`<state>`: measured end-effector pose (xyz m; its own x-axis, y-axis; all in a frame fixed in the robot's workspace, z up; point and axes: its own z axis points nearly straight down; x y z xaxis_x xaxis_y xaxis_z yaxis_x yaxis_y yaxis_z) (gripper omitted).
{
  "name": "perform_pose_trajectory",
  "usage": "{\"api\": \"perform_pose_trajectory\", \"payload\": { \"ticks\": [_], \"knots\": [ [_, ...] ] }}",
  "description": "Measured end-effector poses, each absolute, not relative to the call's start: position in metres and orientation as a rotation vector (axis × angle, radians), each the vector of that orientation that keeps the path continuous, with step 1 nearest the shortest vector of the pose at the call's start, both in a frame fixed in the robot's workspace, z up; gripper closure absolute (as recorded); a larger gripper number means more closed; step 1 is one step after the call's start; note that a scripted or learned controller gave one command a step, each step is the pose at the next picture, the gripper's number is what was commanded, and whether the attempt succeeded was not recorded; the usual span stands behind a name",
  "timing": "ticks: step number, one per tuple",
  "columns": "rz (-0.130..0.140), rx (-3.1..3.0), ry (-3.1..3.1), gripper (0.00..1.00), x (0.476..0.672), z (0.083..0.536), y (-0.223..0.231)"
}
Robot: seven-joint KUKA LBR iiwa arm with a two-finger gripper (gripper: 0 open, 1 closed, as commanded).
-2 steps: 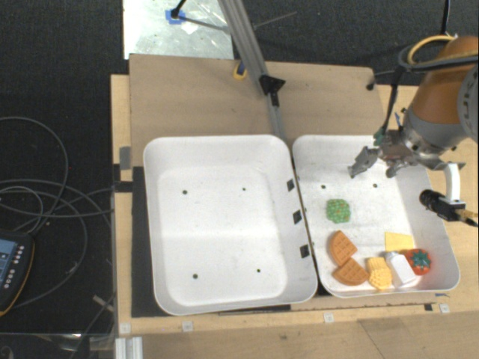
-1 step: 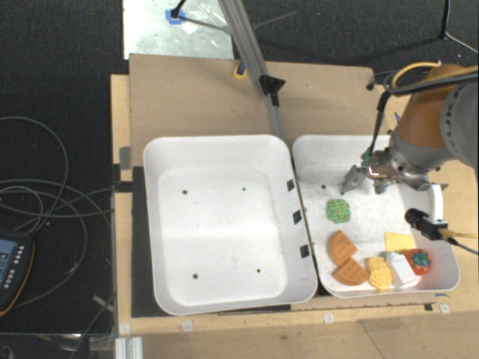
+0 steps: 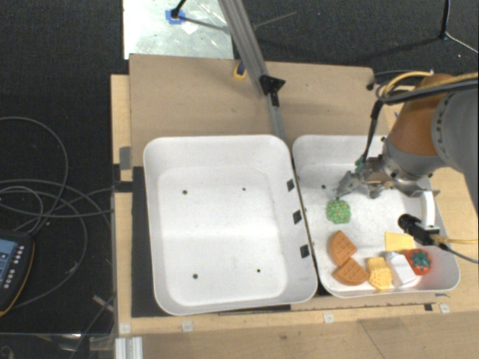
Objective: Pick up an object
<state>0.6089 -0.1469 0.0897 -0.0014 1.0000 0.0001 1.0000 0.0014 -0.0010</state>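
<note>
My claw (image 3: 350,188), fingers spread apart and holding nothing, hangs low in the right bin (image 3: 314,155) with the green ball (image 3: 338,212) just below-left (waffle pieces farther off), so I judge a centred, straight descent best.

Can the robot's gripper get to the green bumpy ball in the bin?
Probably yes. The gripper hangs just above and right of the green ball, which lies alone on bare floor of the right bin. The waffle pieces sit lower, out of the way.
</note>
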Motion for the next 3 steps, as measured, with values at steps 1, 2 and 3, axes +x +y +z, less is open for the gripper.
{"api": "perform_pose_trajectory", "payload": {
  "ticks": [1,2,3],
  "knots": [
    [-0.004,-2.222,-2.225,1.00,0.610,0.102,-0.148],
    [-0.007,-2.222,-2.231,1.00,0.614,0.167,-0.147],
    [-0.005,-2.220,-2.231,1.00,0.615,0.207,-0.148]
  ]
}}
